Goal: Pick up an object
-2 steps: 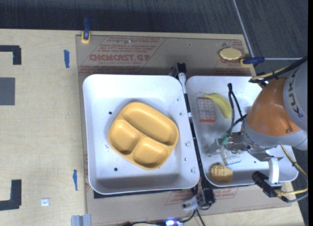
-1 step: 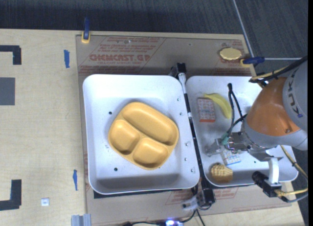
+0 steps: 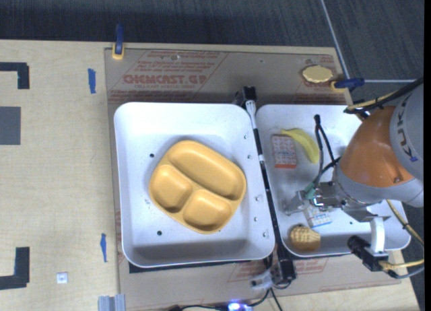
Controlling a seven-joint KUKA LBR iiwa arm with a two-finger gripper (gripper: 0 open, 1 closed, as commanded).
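The pale, light-wood table (image 3: pixel 54 188) carries a brown cardboard sheet printed with red lettering (image 3: pixel 168 74), and on that sheet two shallow white plastic bins sit side by side, the larger left bin (image 3: pixel 131 168) touching the smaller right bin (image 3: pixel 266 168) along a black seam. Black tape marks (image 3: pixel 15 74) and short blue tape strips (image 3: pixel 91 81) lie on the bare wood at the left, and a round tan disc (image 3: pixel 317 74) rests on the cardboard near its far right corner.

Yellow tray (image 3: pixel 196 185): smooth, glossy plastic. 2 white bins (image 3: pixel 135 168): smooth, semi-gloss plastic. Bench (image 3: pixel 54 188): matt, pale wood. Banana (image 3: pixel 303 143) beyond the jaws: smooth, satin skin. Arm band (image 3: pixel 377 158): glossy orange plastic.
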